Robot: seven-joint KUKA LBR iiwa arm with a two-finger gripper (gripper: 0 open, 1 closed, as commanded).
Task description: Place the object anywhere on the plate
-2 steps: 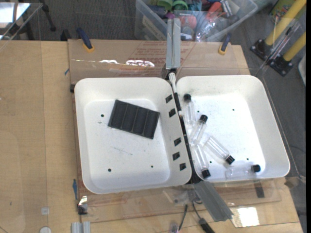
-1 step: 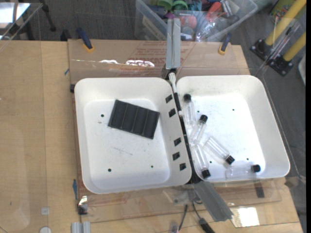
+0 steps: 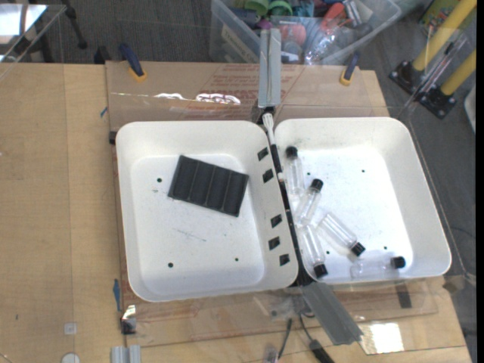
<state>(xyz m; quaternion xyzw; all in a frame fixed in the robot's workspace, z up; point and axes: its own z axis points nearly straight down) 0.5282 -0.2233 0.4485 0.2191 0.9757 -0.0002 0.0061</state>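
Observation:
A black ribbed rectangular plate [image 3: 209, 185] lies flat in the left white bin [image 3: 144, 278], toward its back middle and slightly turned. Several clear vials with black caps lie in the right white bin [image 3: 423, 203], clustered along its left and front sides. One vial [image 3: 308, 199] lies near the divider, another [image 3: 338, 233] lies at a slant in the middle, and a third [image 3: 378, 264] rests by the front wall. None of the vials touches the plate.
A row of small black clips [image 3: 274, 219] runs along the seam between the bins. Behind the bins stands a clear tub [image 3: 302, 10] of colourful items, with yellow-handled tools [image 3: 446, 21] at the back right. Bare wooden bench [image 3: 53, 203] lies to the left.

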